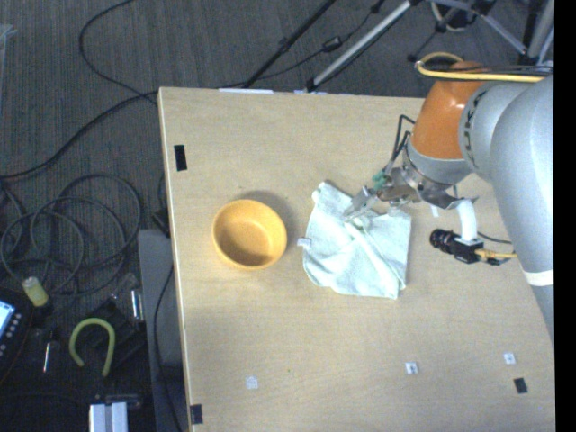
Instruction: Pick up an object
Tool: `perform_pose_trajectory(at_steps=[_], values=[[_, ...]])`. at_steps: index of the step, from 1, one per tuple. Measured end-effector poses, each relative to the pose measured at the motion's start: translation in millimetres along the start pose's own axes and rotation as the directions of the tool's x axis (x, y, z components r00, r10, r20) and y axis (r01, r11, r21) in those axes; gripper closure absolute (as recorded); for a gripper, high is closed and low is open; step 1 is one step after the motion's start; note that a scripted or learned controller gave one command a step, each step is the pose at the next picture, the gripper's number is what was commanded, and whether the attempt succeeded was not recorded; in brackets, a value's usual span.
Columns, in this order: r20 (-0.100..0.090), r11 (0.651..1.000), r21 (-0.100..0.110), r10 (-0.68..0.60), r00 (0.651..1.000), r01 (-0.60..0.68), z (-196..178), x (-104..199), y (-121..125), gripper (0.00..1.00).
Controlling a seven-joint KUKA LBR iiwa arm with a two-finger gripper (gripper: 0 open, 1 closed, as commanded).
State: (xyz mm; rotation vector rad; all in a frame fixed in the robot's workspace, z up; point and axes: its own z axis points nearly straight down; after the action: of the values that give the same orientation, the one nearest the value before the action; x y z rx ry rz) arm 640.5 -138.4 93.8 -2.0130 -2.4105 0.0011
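A crumpled pale cloth (355,252) lies on the tan bench top (270,349), right of centre. A yellow bowl (249,232) stands upright to the cloth's left, a short gap away. My gripper (376,202) comes in from the right and is low over the cloth's upper right part, right at the fabric. The cloth is bunched up slightly under the gripper. The grey arm with its orange band (441,124) rises behind it and hides the bench's right side.
A small black part with a yellow cable (457,245) hangs just right of the cloth. Beyond the bench's left edge the floor holds black cables (72,214) and a green hook (90,340). Tripod legs (378,25) stand past the far edge.
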Motion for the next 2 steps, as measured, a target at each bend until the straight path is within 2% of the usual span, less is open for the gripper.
perform_pose_trajectory(at_steps=[1,2], values=[[0.001,0.999,-0.001,-0.049,0.999,0.049,10.0,23.1,32.4,0.00],[0.004,0.999,0.000,-0.050,0.999,0.050,0.7,23.2,32.6,1.00]])
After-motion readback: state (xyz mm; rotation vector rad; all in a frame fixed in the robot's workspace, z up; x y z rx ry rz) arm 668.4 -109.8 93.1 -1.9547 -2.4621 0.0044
